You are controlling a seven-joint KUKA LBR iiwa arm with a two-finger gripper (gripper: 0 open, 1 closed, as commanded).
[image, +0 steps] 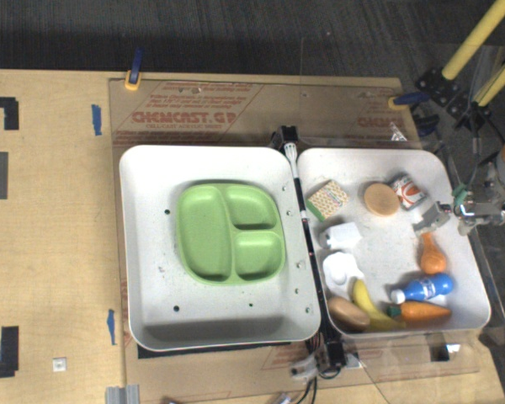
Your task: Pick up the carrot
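The carrot (422, 311) is orange with a small green end and lies flat along the front wall of the right bin (404, 160), near its front right corner. A blue and white bottle (423, 289) touches it from behind. My gripper (444, 212) hangs over the bin's right rim, well behind the carrot and apart from it. It sits just above a second orange, pear-shaped item (433, 255). Nothing of the carrot is near the gripper.
The right bin also holds a banana (367, 300), a brown potato-like lump (347, 311), a white cup (340, 268), a white block (343, 235), a patterned box (326, 199), a tan disc (381, 199) and a small can (407, 191). A green divided plate (194, 234) lies in the left bin (143, 251).
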